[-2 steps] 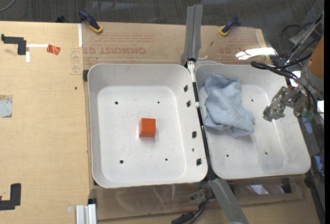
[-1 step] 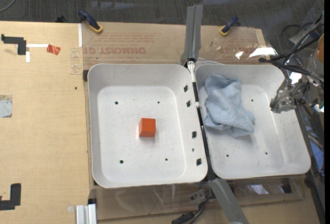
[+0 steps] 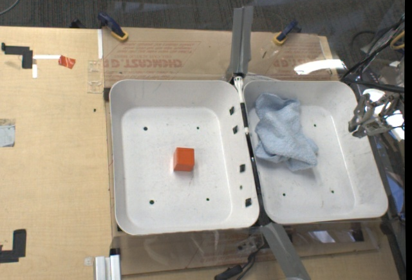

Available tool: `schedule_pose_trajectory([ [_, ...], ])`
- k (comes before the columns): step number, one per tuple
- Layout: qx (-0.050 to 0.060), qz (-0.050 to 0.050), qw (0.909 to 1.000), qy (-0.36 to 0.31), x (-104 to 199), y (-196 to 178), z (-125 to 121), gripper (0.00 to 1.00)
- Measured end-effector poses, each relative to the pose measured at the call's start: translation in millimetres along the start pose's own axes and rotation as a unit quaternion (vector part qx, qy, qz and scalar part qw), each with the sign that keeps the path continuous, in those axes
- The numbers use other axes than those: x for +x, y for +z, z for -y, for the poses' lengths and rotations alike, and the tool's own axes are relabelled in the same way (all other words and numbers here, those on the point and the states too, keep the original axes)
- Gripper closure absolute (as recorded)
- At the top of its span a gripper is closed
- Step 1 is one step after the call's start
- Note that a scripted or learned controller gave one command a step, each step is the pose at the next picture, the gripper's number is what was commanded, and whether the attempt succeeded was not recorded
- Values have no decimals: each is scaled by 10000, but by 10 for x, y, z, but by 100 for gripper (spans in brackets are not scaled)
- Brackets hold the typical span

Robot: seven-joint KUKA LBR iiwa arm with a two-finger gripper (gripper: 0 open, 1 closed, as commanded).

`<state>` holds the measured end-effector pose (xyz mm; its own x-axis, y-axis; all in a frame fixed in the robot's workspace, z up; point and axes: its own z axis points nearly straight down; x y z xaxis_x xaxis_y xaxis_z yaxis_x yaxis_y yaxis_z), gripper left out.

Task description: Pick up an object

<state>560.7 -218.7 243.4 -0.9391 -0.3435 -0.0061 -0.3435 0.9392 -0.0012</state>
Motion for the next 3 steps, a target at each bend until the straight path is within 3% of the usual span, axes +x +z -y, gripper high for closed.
schedule_pose_trajectory([
  [1, -1, 4, 9890, -1482, -133, -587, 77, 100],
  [2, -15, 5, 9243, -3818, -397, -252, 167, 100],
  [3, -19, 6, 8218, -5697, -149, -493, 76, 100],
])
